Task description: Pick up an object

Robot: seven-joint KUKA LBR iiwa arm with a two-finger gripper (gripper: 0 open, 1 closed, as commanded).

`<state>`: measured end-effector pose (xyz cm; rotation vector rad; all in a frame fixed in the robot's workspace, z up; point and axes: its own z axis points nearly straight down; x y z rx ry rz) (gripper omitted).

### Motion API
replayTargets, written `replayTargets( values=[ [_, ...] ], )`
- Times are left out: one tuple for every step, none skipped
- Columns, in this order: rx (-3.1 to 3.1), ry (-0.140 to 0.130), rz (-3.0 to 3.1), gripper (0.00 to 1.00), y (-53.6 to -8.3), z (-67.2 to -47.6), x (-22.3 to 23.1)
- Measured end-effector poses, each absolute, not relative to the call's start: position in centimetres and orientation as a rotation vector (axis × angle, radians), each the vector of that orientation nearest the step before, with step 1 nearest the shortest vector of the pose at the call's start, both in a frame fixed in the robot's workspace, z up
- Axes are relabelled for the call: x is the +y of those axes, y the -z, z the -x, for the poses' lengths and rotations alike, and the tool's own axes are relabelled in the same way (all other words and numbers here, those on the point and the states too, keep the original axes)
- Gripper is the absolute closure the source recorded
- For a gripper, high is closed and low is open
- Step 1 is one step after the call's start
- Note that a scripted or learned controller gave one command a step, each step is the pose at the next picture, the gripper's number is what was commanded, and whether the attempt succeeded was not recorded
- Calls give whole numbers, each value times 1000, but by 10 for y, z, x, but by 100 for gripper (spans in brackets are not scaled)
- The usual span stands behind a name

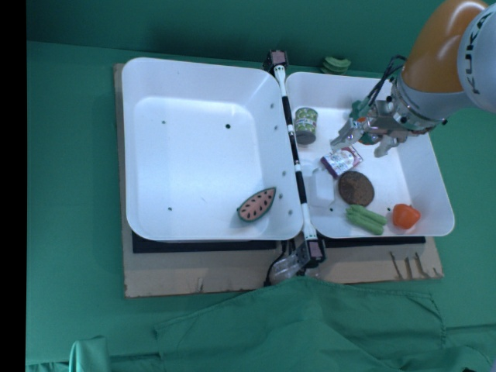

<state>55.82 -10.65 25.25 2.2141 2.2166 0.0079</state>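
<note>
Green cloth [310,324] bunched along the near edge of the tabletop [77,169] sits closest to my camera, and just behind it the cardboard sheet [201,273] carries the two white bins. From where I sit, the pick looks not yet done: I see nothing between the fingers of the tool [363,139], and every candidate lies on a bin floor.

My left bin [155,84] has a watermelon slice [256,204] near its near right corner. Most of the choices lie in the right bin [434,192]: a small green-lidded cup [305,124] by the divider at the far left, a pink-and-white packet [342,160] near the middle, a brown round disc [356,187] just nearer than it, a green pod-like piece [366,218] at the near rim, and an orange piece [404,216] by the near right corner.

I have the tool over the far half of the right bin, just beyond the packet, its fingers spread and released, gripping nothing. Whether a fingertip touches the packet or the bin floor I cannot tell from this slant. What I judge is left: descend onto one thing, most likely the packet, close, and lift.
</note>
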Motion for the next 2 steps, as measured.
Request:
replayTargets(
  values=[
    [2214,4,-2230,100,-212,-534,-128],
    [2214,-8,-2214,100,-277,-532,-130]
  ],
)
